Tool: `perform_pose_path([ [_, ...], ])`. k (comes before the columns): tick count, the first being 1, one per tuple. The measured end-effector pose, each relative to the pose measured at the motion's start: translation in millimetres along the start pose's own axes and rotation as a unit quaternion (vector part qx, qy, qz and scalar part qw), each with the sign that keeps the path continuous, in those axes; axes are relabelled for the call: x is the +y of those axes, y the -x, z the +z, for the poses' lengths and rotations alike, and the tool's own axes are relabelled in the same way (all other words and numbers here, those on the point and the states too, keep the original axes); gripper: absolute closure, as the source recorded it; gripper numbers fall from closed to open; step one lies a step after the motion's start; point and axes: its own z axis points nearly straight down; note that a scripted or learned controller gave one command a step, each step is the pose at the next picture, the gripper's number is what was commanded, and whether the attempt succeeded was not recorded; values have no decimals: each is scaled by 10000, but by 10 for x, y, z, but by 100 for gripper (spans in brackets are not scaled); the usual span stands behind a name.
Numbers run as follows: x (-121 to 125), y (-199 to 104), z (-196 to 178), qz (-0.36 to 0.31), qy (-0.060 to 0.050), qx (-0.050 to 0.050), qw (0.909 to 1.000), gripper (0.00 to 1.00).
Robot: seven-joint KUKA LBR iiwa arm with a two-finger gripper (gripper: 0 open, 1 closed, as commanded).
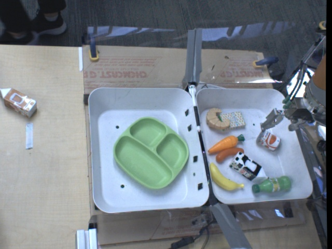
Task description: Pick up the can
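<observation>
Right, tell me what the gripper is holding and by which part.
It cannot be told. The gripper sits just above the can in the right bin, but the view doesn't show the can between its fingers.

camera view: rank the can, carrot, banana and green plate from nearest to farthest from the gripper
1. Can, right below the gripper in the right bin.
2. Carrot, toward the middle of that bin.
3. Banana, at the bin's front left.
4. Green plate, in the left bin.
</observation>
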Motion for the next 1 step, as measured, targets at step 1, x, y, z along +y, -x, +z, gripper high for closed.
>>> perform_pose_path([
  [1, 24, 64, 1062, -149, 14, -3, 9999, 0],
])
